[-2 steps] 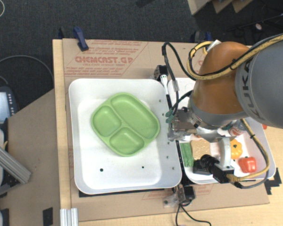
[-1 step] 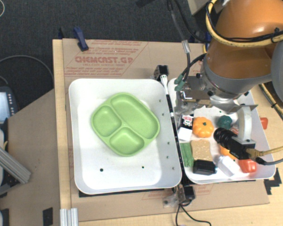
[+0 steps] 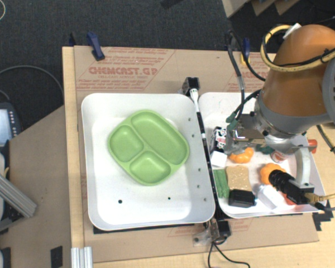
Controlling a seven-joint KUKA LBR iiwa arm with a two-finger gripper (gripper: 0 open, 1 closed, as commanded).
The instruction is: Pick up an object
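- Tray (image 3: 148,147), light green with three compartments, lies flat in your left bin (image 3: 100,194), near its middle.
- Right bin (image 3: 209,102) holds the small things: a green flat piece (image 3: 220,184), a tan sponge-like block (image 3: 238,176), a black block (image 3: 241,198) and an orange round piece (image 3: 240,156).
- Gripper (image 3: 238,142) hangs over this orange piece, just above it; you cannot tell from here how wide the claw stands or whether it has hold of anything.

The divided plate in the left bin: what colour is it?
Light green; the divided plate shows clearly in the camera view.
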